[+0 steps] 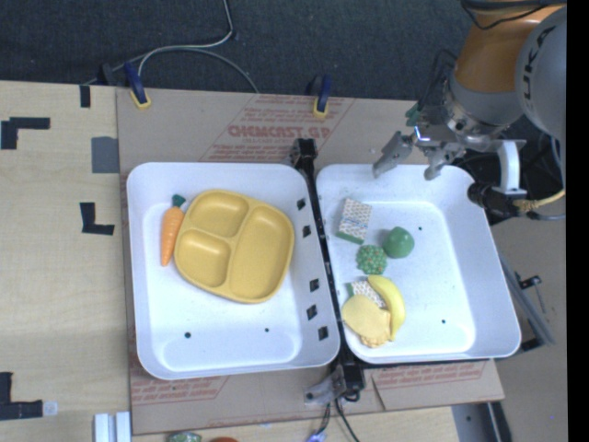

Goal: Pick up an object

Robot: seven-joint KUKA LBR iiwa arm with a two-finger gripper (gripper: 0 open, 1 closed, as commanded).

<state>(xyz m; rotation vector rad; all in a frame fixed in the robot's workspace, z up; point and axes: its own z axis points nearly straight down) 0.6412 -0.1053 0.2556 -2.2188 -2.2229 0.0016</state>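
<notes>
Grey 2-finger end effector (411, 157) hovers spread, holding nothing, over the right white bin's (479, 288) far rim; clustered small round green ball (398, 241) and bumpy green broccoli toy (372, 260) risk a glancing, failed grasp.

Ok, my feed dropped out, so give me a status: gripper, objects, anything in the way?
Gripper open, holding nothing, over right bin's far edge. Banana, broccoli, green ball lying in that bin. Nothing in the way.

The arm (515, 44) is seen reaching in from the right, its pincer (411, 157) pointed downward with both fingers spread apart, nothing held between.
</notes>
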